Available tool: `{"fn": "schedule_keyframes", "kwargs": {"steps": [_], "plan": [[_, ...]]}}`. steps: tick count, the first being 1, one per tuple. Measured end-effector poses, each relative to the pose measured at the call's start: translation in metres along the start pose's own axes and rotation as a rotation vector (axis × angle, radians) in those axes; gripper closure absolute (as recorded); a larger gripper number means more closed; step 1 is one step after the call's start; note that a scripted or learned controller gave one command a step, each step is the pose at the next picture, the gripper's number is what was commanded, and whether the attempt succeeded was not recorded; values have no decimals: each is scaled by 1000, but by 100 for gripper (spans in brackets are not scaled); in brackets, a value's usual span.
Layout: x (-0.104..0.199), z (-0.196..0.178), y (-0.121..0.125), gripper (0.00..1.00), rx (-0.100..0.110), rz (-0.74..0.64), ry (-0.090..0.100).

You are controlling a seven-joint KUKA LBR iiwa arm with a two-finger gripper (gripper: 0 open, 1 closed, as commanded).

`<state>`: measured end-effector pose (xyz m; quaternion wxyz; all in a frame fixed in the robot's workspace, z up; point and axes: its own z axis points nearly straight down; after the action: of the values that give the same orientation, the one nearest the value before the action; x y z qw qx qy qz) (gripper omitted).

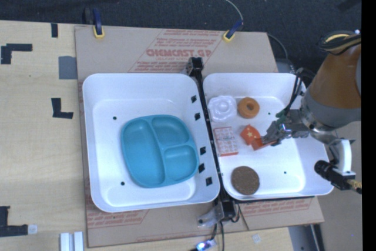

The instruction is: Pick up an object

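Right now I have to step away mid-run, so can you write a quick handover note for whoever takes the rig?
Gripper: low in the right bin, right beside the small red block; grip state unclear, nothing visibly lifted.
Right bin also holds a brown donut, a white ruffled cup, a printed card and a dark brown disc.
Left bin holds a blue divided plate.
Done: approach to the red block.
Left: confirm a grip, then lift.

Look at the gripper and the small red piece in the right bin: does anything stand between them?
Nothing visible does. The gripper sits right beside the red piece, with no gap to see between them. The donut, white cup, card and brown disc lie off to the sides.
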<state>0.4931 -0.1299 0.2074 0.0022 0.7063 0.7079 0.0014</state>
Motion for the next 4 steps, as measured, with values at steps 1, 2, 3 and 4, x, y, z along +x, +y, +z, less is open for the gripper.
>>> {"fn": "schedule_keyframes", "kwargs": {"steps": [1,2,3,4], "plan": [[-6,-61,-2,100,0,1,-1],[48,-62,15,100,6,-4,2],[93,-43,32,100,8,-2,1],[143,-45,48,100,7,-4,2]]}}
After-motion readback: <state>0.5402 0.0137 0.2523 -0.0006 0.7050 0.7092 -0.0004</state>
